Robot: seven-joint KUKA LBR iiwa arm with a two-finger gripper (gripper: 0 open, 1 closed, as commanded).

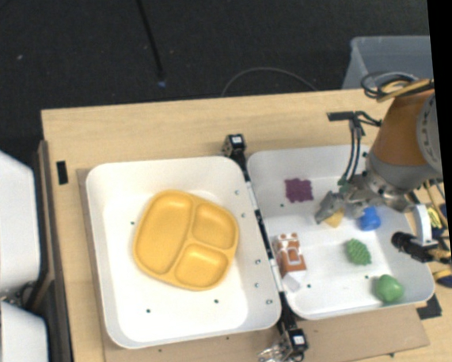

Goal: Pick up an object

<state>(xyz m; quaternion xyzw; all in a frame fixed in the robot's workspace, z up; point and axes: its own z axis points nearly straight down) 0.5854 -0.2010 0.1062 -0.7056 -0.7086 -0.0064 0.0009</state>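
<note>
Gripper (331, 208) sits low in the right bin (333, 301), right over a small yellow piece (335, 220) beside a blue object (368, 220); from where I stand I can't tell whether it has closed on anything. Nothing looks lifted yet. A purple block (298, 189), a brown and white toy (289, 253), a dark green knobbly object (358, 252) and a bright green ball (389, 288) lie on the bin floor. A yellow divided tray (185, 240) rests in the left bin (119, 306). The pick seems just at the grasp stage, lift still to come.
</note>
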